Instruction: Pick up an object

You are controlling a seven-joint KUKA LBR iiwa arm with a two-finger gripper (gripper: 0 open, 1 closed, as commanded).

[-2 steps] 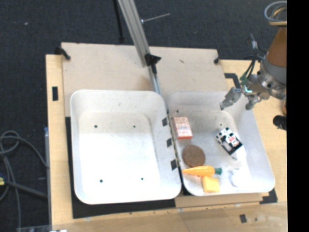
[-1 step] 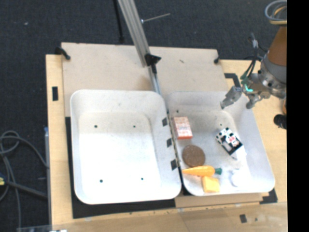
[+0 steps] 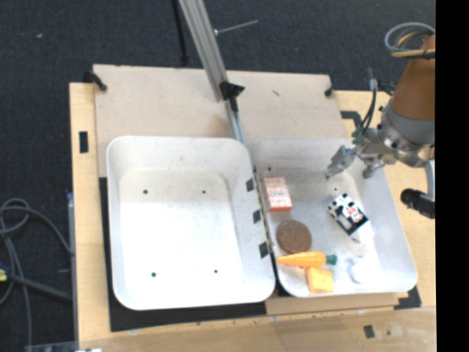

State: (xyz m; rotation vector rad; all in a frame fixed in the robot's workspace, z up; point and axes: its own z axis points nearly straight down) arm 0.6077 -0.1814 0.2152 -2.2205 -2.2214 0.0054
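2 white bins (image 3: 183, 152); 1 pink box (image 3: 277, 193), brown disc (image 3: 294, 236), carrot (image 3: 302, 259), yellow block (image 3: 319, 279), b/w toy (image 3: 346, 213).

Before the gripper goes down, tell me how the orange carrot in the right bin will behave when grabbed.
The carrot looks long, rounded and tapered, so it may roll or slip out of a pinch. It is probably a light, stiff toy. It lies touching the yellow wedge and close to the brown disc, so closing on it will likely nudge them.
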